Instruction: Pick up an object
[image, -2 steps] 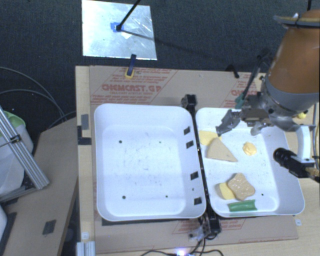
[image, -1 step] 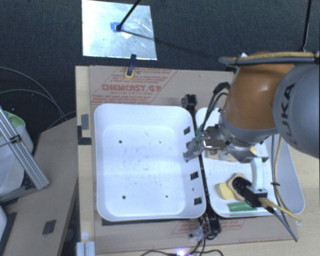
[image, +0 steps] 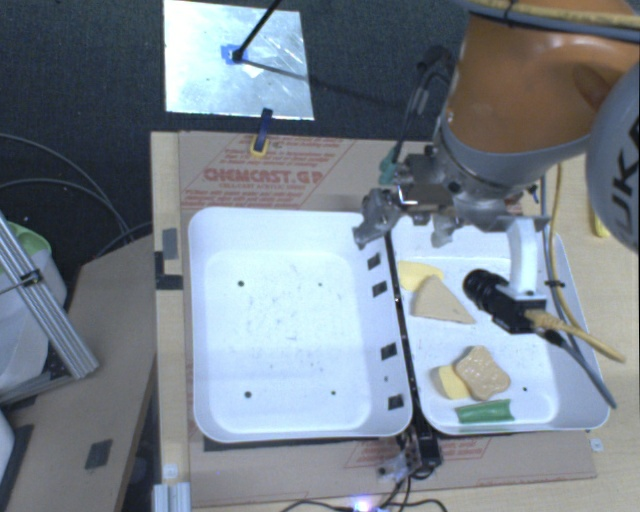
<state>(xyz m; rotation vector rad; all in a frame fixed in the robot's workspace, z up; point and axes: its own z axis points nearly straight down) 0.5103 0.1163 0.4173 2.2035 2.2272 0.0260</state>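
The right white bin (image: 560, 385) holds several small items. A yellow wedge (image: 418, 273) lies near its back left, with a tan wedge (image: 441, 301) just in front of it. Toward the front sit a brown biscuit-like piece (image: 485, 371), a small yellow piece (image: 450, 381) beside it, and a green pod (image: 484, 410). My gripper (image: 407, 230) hangs above the bin's back-left corner, by the wall between the bins. Its two grey fingers (image: 368, 228) stand apart, open, with nothing between them. The yellow wedge lies just in front of the gripper.
The left white bin (image: 215, 400) stands beside the right one on a cardboard sheet (image: 270, 170). A silver sheet (image: 238, 60) lies behind the bench. An aluminium frame (image: 40, 310) and a side table stand at the left.
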